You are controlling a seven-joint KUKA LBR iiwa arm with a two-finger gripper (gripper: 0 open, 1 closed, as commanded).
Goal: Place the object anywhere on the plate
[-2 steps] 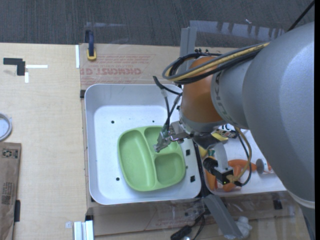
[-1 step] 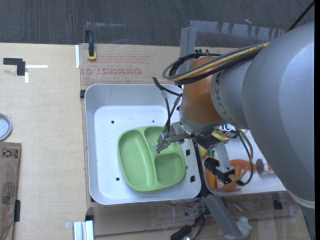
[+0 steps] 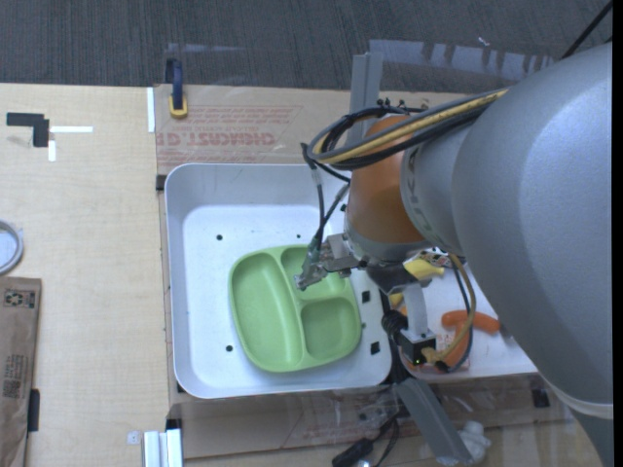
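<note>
A light green plate (image 3: 268,314) with three compartments lies in the left white bin (image 3: 195,222), toward its front right. My gripper (image 3: 311,270) hangs over the plate's upper right edge, at the ridge between the compartments. It is small and dark against the plate, and nothing shows clearly in it. In the right bin, mostly hidden by the arm, lie an orange carrot-like object (image 3: 459,320) and a yellow object (image 3: 424,269).
The grey arm with its orange band (image 3: 380,202) covers most of the right bin. A clamp (image 3: 176,100) sits on the cardboard sheet behind the bins. A tape roll (image 3: 6,249) and a brown paper bag (image 3: 16,358) lie on the bench at far left.
</note>
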